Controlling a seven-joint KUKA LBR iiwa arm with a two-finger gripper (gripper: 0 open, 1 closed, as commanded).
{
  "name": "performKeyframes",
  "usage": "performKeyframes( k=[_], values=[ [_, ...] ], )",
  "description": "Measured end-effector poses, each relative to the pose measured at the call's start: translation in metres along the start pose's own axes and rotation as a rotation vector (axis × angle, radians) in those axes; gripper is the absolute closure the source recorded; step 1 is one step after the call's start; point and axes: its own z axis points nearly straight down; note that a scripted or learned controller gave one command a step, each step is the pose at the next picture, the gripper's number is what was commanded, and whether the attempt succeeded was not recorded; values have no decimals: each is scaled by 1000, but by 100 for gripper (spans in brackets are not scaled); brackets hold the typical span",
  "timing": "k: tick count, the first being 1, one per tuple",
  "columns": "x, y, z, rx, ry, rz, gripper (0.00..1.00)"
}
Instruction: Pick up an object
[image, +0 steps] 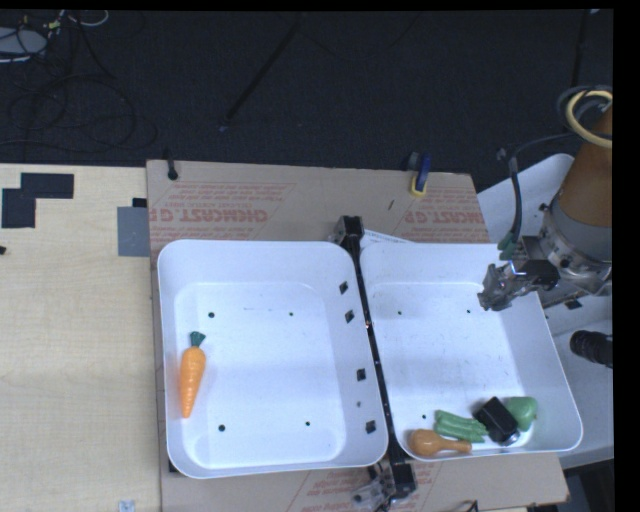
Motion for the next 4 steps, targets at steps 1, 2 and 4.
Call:
performKeyframes(
  k=[1, 2, 4],
  values=[
    [74, 25, -1, -12, -2, -3, 100],
    [123, 56, -38, -16, -2, -2, 100],
    [148, 98, -64, -6, -5, 7, 100]
  ],
)
